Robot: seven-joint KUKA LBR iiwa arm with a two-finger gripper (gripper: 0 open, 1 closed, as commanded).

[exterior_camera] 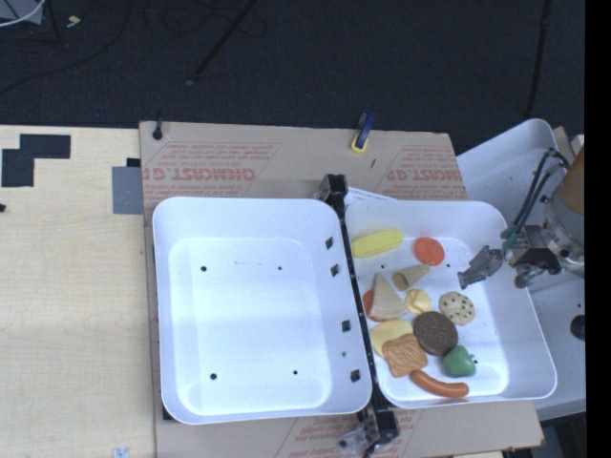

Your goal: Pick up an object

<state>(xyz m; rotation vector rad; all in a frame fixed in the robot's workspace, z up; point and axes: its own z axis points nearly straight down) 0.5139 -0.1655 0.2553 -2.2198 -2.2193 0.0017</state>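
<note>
Corn cob (376, 243) lying in right bin (530, 351), long axis running left-right, slightly tilted, near tomato slice (429, 250). Gripper (500, 266) hovering over bin's right side, fingers spread wide, holding nothing, touching nothing.

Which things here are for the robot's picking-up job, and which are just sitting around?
For the job:
tool
yellow corn
orange-red disc
cookie
brown patty
green pepper
sausage
right bin holding them

Just lying about:
left bin
blue-and-yellow clamp
cardboard sheet
</note>
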